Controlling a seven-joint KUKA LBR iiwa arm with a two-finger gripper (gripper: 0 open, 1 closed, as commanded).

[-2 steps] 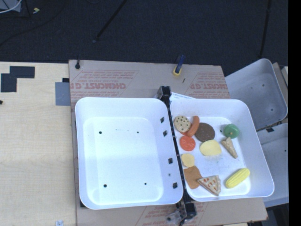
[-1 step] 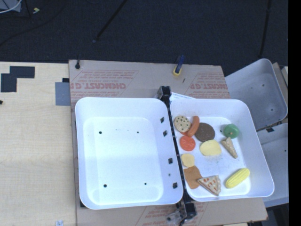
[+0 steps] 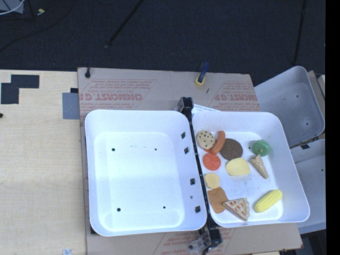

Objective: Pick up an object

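Right bin [image 3: 291, 209]: toy foods crowded; cookie [image 3: 205, 139] just beside sausage [image 3: 218, 142]. Risk judged: neighbours nudged or pinched together. Gripper state and offsets from it cannot be told.

A cardboard sheet [image 3: 159, 89] under the bins bears a blue-yellow clamp [image 3: 201, 74]

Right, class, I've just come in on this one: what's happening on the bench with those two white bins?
Nothing is being handled at this moment. The right bin holds a scatter of toy food: a cookie, a sausage, a brown patty, a tomato slice, a corn cob and a pizza slice, among others. The left bin sits beside it. No pick has been made yet.
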